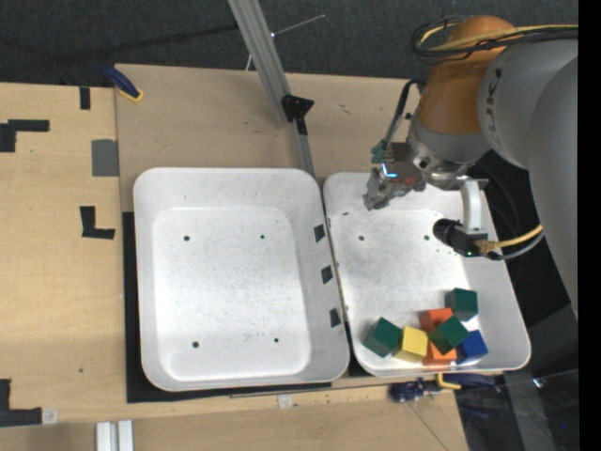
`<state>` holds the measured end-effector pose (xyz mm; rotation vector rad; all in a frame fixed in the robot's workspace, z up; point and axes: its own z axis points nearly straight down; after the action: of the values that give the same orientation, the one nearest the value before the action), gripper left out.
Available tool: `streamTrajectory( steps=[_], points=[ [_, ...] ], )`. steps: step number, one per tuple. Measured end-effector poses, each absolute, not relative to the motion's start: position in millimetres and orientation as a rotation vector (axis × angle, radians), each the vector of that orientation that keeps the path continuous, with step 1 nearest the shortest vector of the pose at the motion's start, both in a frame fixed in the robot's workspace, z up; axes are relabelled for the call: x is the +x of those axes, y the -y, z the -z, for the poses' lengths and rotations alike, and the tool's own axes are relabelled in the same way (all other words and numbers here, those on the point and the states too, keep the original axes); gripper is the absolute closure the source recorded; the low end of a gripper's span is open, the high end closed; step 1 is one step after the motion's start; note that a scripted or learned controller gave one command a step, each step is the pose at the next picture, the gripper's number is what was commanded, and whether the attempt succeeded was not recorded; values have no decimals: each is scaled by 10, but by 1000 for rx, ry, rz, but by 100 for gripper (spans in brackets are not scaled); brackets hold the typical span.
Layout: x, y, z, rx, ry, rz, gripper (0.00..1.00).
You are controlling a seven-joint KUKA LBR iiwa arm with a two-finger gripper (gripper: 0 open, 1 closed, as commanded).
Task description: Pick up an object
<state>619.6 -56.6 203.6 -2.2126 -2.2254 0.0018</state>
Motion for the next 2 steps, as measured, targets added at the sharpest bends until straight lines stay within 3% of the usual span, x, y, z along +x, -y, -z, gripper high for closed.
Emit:
streamTrajectory(
  steps=[2],
  points=[
    [5865,-389,-2141,-2212,2226,-2,100]
  ],
)
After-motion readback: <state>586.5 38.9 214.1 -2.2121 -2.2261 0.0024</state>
